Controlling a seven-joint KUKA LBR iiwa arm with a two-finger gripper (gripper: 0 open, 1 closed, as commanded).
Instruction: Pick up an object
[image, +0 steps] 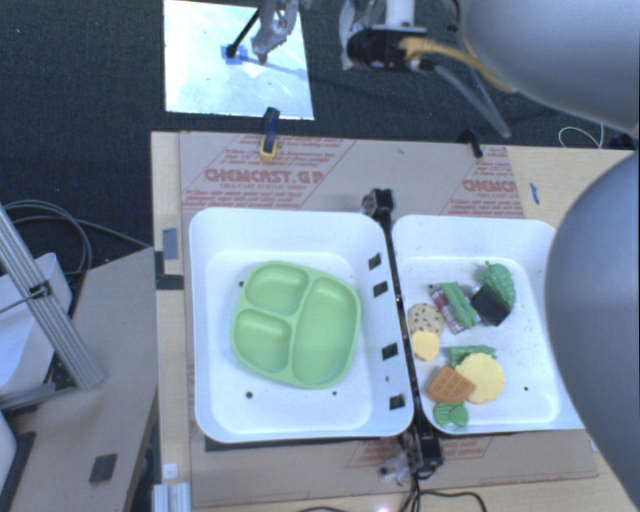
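Note:
The right bin (535, 245) holds several toy food pieces. A chocolate-chip cookie (425, 318) lies by the divider with a pale yellow piece (426, 346) just below it. An orange waffle (450, 384) and a yellow round piece (483, 376) sit near the front, beside a small green leaf (452, 414). Further back are a green bar (459, 297), a black block (490, 305) and a green leafy piece (498, 279). The grey arm (600, 330) looms blurred over the bin's right edge.
The left bin (215, 250) holds a light green divided plate (297, 323). A black clip strip (390, 320) runs between the bins. Another part of the grey arm (560, 45) crosses the top right. A metal frame (45, 310) stands at the left.

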